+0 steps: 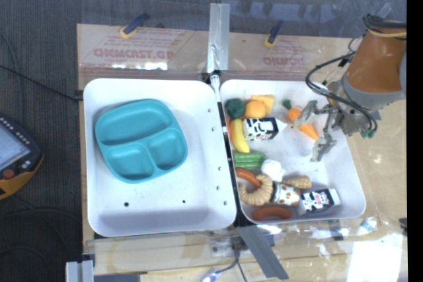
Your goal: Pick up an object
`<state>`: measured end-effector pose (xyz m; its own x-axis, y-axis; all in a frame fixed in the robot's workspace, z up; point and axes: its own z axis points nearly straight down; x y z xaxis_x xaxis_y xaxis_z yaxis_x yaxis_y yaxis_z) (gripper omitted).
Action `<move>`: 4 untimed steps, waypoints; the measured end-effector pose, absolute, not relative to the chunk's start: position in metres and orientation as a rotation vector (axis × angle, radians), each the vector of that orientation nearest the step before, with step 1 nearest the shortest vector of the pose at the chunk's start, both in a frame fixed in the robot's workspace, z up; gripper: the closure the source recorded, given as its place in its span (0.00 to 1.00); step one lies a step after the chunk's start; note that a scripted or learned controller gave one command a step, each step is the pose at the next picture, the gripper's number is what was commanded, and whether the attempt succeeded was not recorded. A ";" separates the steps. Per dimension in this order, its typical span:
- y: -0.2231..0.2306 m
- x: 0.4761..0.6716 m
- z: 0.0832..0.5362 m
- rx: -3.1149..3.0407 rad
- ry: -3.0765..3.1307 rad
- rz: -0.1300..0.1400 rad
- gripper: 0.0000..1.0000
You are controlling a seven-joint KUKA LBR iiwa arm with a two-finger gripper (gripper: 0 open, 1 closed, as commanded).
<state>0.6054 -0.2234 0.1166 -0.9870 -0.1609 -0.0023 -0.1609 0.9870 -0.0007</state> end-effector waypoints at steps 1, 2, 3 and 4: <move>-0.210 0.625 0.089 -0.116 3.129 0.000 0.00; -0.201 0.652 0.089 -0.057 3.129 -0.001 0.00; -0.193 0.642 0.089 0.174 3.124 -0.001 0.00; -0.194 0.644 0.101 0.174 3.118 -0.003 1.00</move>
